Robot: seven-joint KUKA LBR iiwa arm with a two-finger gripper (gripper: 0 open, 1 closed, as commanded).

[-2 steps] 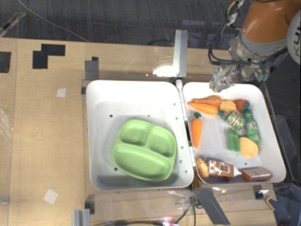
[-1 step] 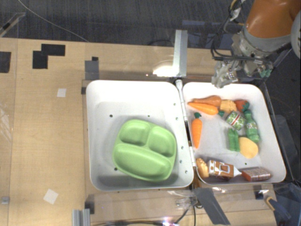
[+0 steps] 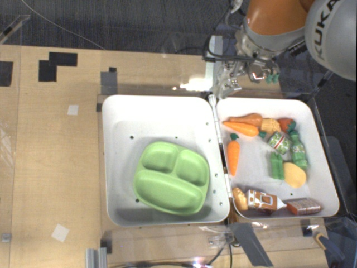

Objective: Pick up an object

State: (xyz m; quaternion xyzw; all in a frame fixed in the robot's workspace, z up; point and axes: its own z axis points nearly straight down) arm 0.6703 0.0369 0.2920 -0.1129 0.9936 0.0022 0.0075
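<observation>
Nearest the lens, along the front wall of the right bin (image 3: pixel 329 197): a small brown bottle (image 3: pixel 261 201) lying on its side, a dark brown block (image 3: pixel 304 206) just beside it, a small tan piece (image 3: pixel 239 195) at the bottle's other end; nothing of the pick is done as far as I can judge, every item sits in a bin and none is lifted; approach, grasp and lift all remain.

Candidates in the right bin: one carrot (image 3: pixel 233 156) lying alone near the divider, clear on all sides, looks the easiest target; a second, bigger carrot (image 3: pixel 241 128) at the back, touching an orange-tan piece (image 3: pixel 249 119); a corn cob (image 3: pixel 270 125) beside that; a cluster of green bits (image 3: pixel 277 165) and a striped can-like thing (image 3: pixel 278 142) packed close; a yellow lemon-like piece (image 3: pixel 295 175) touching the green cluster. The left bin (image 3: pixel 111 149) carries a green divided plate (image 3: pixel 171 177), tilted a bit, well apart from the rest.

My pose: arm in from the right, wrist pointing down, claw (image 3: pixel 228 85) hanging above the back rim where the two bins meet, high and off the table (image 3: pixel 44 166); it hovers over the rim, not over any item; whether the claw is spread or closed I cannot tell, the hardware there is a blur, and I see nothing in it.
</observation>
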